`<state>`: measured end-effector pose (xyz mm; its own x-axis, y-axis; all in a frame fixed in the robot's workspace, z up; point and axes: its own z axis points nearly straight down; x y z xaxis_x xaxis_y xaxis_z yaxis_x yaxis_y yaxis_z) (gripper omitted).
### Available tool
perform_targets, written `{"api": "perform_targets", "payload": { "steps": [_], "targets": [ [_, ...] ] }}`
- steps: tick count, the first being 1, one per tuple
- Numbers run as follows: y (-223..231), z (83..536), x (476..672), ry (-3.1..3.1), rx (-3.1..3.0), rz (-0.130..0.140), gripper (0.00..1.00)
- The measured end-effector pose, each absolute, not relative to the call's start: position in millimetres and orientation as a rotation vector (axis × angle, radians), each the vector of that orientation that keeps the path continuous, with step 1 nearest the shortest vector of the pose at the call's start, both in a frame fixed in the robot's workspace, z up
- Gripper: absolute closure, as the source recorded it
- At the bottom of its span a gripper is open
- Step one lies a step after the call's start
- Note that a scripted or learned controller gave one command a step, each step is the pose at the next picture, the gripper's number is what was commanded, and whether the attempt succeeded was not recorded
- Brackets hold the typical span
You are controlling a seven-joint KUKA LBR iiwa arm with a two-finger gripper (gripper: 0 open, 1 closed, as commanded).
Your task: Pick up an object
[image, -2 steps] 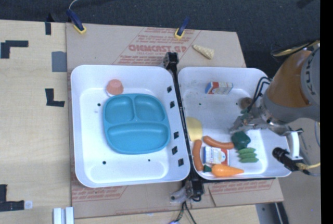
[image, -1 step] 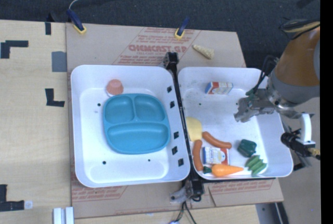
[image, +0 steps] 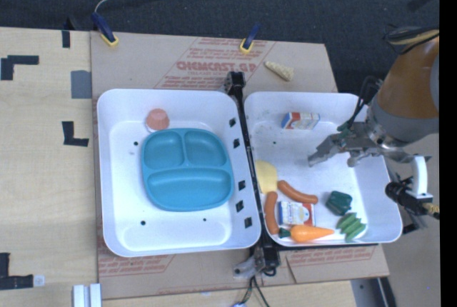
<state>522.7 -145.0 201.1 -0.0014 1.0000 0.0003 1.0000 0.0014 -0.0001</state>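
My end effector [image: 321, 153] hung over the right bin [image: 371, 188], and I could not tell its opening; a small carton [image: 300, 121] lay just beyond, toy food [image: 307, 209] nearer.

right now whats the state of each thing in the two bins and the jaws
blue divided plate: flat in the left bin, nothing in its compartments
pink ball: beside the plate's far edge
small carton: lying on its side, right bin
sausage: lying flat
carrot: on its side by the near wall
green pepper: resting, untouched
gripper: over the right bin, holding nothing
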Motion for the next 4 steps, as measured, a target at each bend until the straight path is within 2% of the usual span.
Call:
{"api": "perform_targets", "payload": {
  "steps": [1, 2, 3, 4],
  "targets": [
    [-190.6, 86.0, 487.3, -2.221, -2.223, 0.0, 0.0],
    [-191.6, 96.0, 488.3, -2.225, -2.227, 0.0, 1.0],
    [-216.0, 192.6, 596.6, -2.226, -2.223, -0.001, 1.0],
    [-160.9, 141.3, 634.5, -2.223, -2.217, 0.002, 1.0]
  ]
}}
